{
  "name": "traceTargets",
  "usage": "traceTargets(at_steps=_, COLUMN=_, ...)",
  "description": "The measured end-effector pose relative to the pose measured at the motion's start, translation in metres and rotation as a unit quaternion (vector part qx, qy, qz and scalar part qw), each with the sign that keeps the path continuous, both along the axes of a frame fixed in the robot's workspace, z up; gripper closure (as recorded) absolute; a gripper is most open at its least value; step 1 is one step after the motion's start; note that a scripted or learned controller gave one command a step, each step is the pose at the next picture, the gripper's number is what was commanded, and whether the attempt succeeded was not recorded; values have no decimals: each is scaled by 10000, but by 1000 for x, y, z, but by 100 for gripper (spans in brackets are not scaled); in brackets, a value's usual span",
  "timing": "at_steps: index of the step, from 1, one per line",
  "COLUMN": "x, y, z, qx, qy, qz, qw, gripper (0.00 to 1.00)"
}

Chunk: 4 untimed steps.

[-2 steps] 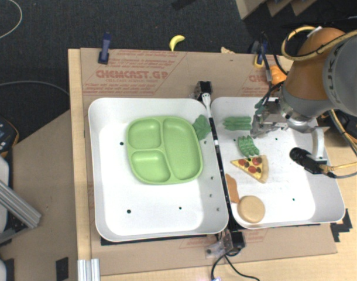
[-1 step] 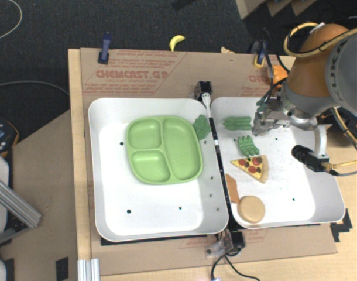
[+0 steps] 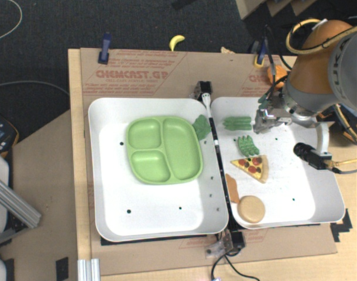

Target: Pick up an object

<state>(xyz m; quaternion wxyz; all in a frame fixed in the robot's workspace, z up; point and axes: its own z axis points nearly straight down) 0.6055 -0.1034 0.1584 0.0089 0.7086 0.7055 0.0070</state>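
Note:
The right bin [image 3: 319, 186] holds a pizza slice [image 3: 251, 167], a dark green ridged piece [image 3: 246, 145], a lighter green piece [image 3: 237, 123], a round tan bun [image 3: 251, 209] and an orange strip [image 3: 231, 188]. My gripper [image 3: 264, 122] hangs over the upper part of the right bin, just right of the lighter green piece. Nothing shows between its fingers. A green piece [image 3: 201, 126] lies at the left bin's right edge beside the green divided plate [image 3: 164, 149].
The left bin [image 3: 108, 186] carries the green plate. A black cylinder [image 3: 310, 155] on the arm hangs over the right bin's right side. Blue clamps [image 3: 104, 48] and a yellow banana toy [image 3: 176, 41] sit at the cardboard's far edge.

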Motion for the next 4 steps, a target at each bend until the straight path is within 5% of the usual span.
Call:
traceTargets(at_steps=1, x=-45, y=100, z=28, qx=43, qy=124, qz=73, qw=9999, gripper=100)
traceTargets(at_steps=2, x=-84, y=123, z=123, qx=25, qy=64, qz=45, qw=10000, gripper=100)
traceTargets(at_steps=3, x=-127, y=179, z=222, qx=36, qy=59, qz=64, qw=10000, gripper=100)
traceTargets(at_steps=4, x=-126, y=207, z=284, qx=27, qy=68, qz=46, qw=10000, gripper=100)
